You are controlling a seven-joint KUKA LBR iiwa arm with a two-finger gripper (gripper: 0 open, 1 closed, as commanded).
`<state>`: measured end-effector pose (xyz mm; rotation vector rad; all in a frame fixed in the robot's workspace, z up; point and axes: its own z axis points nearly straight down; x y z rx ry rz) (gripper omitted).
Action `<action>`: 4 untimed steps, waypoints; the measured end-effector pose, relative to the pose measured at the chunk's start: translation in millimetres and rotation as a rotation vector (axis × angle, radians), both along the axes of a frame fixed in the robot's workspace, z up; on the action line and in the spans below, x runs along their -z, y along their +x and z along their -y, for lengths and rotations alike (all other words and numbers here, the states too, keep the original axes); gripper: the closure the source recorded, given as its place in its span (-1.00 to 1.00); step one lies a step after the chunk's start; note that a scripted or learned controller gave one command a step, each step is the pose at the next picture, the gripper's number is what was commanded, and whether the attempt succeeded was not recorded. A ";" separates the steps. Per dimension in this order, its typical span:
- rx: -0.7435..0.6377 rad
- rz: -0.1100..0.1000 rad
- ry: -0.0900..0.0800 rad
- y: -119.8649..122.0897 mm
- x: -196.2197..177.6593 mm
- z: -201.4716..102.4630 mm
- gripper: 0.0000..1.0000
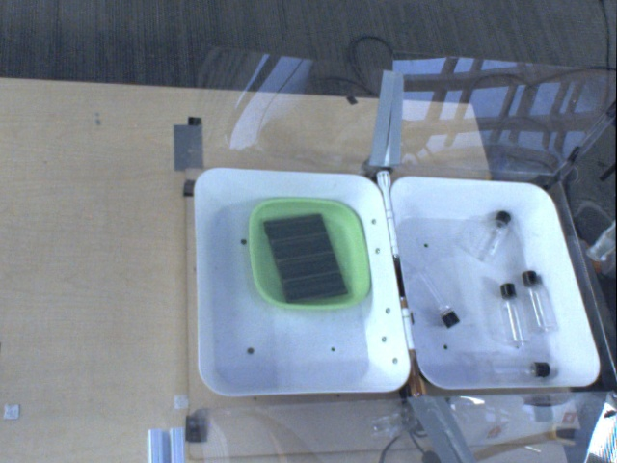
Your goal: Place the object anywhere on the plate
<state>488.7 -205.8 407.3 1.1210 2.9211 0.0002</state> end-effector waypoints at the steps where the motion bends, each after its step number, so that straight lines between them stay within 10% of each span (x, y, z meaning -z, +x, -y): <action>1: -0.273 0.000 -0.004 0.4 3.2 -0.1 -1.00; 4: -0.958 -0.003 -0.011 1.9 -29.8 -5.0 -1.00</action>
